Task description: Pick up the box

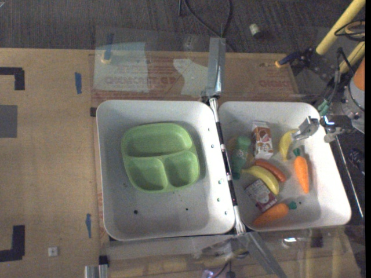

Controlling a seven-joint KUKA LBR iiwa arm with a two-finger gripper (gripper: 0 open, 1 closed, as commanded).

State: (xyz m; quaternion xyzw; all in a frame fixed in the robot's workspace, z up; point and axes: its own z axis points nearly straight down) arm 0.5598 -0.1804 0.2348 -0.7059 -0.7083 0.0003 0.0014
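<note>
Two small boxes lie in the right bin (336, 213). One is a white and red carton (262, 141) near the bin's middle back. The other is a flat red and white box (261, 194) toward the front, between a banana and a carrot. My gripper (309, 128) hangs over the right bin's back right part, beside a small yellow banana (286, 144). It sits roughly 80 pixels to the right of the carton and is apart from both boxes. Nothing shows in its grasp.
The right bin also holds a green vegetable (239, 151), a second banana (262, 177), a red pepper (272, 169) and two carrots (301, 174) (272, 213). A green divided plate (160, 157) lies in the left bin (110, 213). A metal divider (222, 155) separates the bins.
</note>
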